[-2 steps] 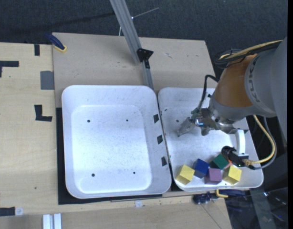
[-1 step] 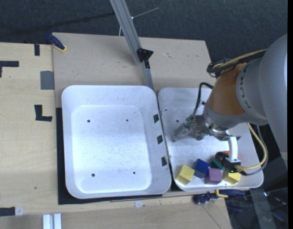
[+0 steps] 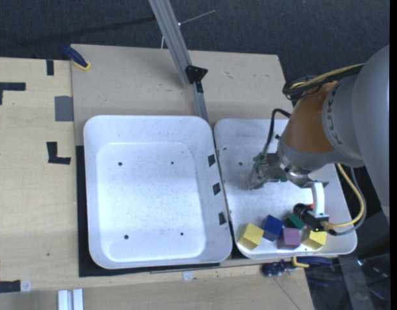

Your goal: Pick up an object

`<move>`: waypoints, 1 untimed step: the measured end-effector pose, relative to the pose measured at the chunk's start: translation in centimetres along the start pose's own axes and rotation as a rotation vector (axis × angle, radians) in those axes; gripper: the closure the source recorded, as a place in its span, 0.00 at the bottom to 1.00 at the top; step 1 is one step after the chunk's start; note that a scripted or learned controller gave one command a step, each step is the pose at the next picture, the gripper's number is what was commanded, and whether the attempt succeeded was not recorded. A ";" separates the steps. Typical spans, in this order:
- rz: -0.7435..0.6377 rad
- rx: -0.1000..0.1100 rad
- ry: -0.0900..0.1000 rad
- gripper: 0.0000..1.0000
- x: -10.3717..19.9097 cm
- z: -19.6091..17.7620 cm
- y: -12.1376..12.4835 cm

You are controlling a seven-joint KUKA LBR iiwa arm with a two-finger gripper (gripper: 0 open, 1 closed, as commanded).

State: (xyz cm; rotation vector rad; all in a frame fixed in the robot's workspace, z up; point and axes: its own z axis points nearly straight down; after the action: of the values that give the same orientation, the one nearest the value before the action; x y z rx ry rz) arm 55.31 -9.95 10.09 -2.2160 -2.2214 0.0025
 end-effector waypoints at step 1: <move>0.001 -0.007 -0.002 1.00 0.0 -6.0 -0.7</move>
State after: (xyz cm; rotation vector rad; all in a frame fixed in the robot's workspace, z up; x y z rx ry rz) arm 54.69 -9.97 16.08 -2.2222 -2.2246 -0.0034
